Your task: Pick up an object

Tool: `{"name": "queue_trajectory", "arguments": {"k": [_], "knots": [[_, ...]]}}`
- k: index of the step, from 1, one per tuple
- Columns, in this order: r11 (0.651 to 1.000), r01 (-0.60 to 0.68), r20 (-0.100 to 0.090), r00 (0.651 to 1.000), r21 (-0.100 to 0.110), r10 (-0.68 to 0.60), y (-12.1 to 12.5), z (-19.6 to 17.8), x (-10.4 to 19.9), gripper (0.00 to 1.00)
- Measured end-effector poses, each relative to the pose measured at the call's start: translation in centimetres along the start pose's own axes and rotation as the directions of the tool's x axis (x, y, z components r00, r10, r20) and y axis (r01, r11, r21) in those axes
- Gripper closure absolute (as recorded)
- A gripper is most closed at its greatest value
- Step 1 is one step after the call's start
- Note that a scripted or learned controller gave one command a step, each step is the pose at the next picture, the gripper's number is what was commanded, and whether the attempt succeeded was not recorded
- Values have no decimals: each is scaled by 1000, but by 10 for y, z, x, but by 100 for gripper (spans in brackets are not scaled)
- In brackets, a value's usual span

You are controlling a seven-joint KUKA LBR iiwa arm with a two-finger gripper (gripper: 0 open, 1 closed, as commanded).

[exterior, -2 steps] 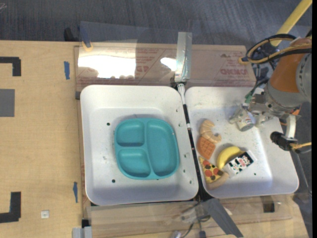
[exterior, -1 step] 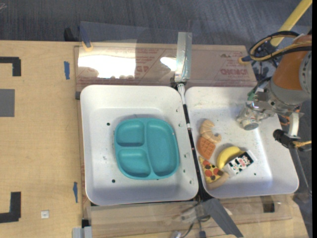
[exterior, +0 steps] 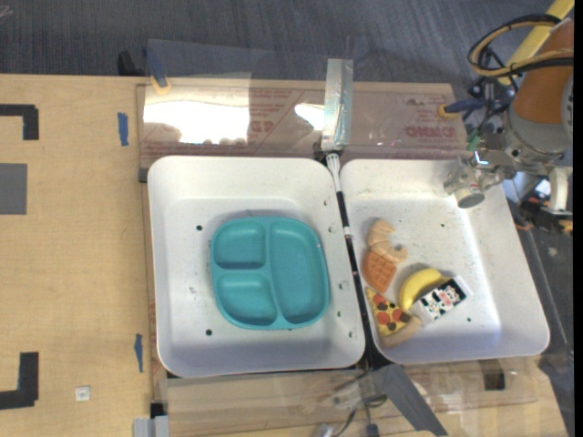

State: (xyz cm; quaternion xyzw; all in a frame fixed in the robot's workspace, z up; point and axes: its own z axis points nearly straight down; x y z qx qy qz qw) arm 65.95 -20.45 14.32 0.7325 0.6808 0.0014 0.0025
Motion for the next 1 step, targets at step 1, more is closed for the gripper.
{"name": "queue_trajectory", "arguments": {"k": [1], "knots": [[1000, 0, 0, 1000, 4, 0, -1, 2, 0, 0]]}}
